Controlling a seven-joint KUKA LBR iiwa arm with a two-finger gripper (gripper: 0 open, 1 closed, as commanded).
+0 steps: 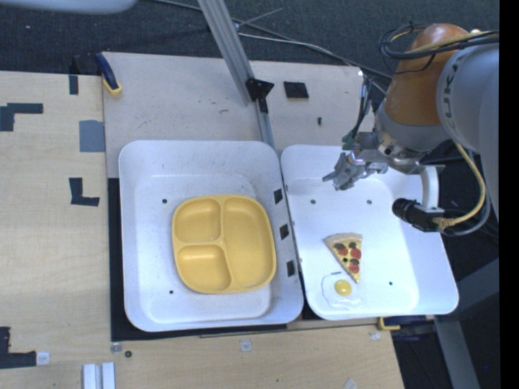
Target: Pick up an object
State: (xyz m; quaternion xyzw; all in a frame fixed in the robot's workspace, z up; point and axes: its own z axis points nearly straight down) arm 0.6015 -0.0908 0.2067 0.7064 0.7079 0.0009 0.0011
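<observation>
The gripper (347,174) hangs over the upper part of the right bin (422,294), toward the right side of the frame, with its dark fingers pointing down and to the left. Nothing sits between those fingers, but from here I cannot tell whether they are spread or closed. Above it the grey arm (474,96) comes in from the upper right corner, its orange band (422,75) bulging just behind the wrist, and a yellow cable loops down past a black fitting at the bin's right edge.

Lower in the same bin, well below the gripper and apart from it, lies a toy pizza slice (347,254), its point aimed down toward the bottom of the frame, with red dots on top. Just beneath it, nearly touching, is a toy fried egg (341,288), white with a yellow yolk.

The left bin (142,217) fills the middle of the frame and holds a yellow divided plate (222,243) with three compartments, lying flat. A slanted metal pole (227,35) runs from the top edge down to the gap between the two bins.
</observation>
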